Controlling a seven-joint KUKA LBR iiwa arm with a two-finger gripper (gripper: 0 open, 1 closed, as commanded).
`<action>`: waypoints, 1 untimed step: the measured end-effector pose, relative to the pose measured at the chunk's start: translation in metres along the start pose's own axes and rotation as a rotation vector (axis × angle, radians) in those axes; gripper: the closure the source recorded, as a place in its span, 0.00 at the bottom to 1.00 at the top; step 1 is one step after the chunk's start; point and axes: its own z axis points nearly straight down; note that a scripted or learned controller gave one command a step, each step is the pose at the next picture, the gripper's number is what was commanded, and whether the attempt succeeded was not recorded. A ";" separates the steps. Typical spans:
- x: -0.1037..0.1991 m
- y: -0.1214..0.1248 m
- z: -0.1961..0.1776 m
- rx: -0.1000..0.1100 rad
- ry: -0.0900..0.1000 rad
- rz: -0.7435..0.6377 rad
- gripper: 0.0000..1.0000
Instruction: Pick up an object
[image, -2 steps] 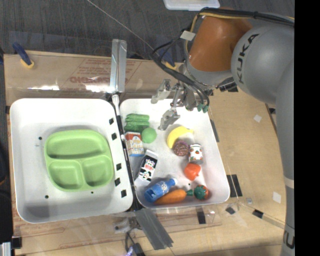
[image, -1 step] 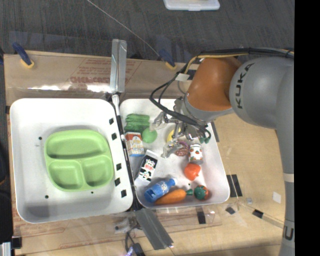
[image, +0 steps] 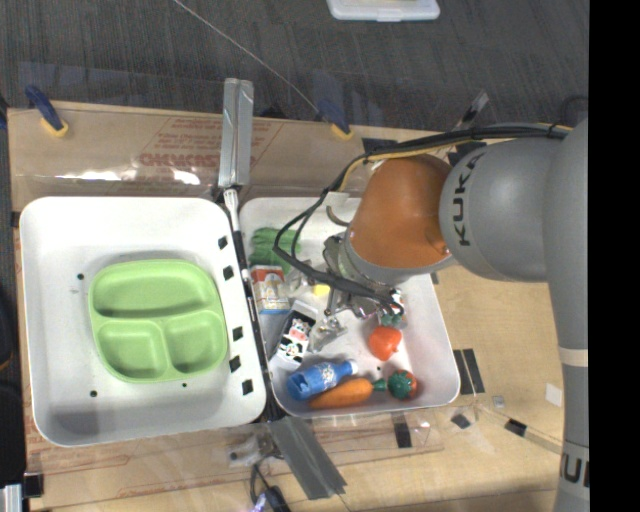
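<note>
While hand (image: 352, 312) grip unclear: one green tray (image: 157, 320), one carrot (image: 343, 394), one blue bottle (image: 320, 378).

A green divided tray (image: 155, 318) lay in the left white bin (image: 40, 300) on the worktop (image: 500, 300). A white lidded container (image: 383, 9) sat well apart, at the top edge.

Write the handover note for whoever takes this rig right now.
Claw: low in the right bin, among the items; grip state unreadable from above.
Right bin: blue bottle, carrot, orange-red ball, black-and-white toy.
Left bin: green divided tray.
Done: arm lowered over the clutter.
Left: confirm a grasp, then lift an object out.
</note>
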 end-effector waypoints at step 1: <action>-0.027 -0.023 0.002 -0.008 0.004 -0.070 0.00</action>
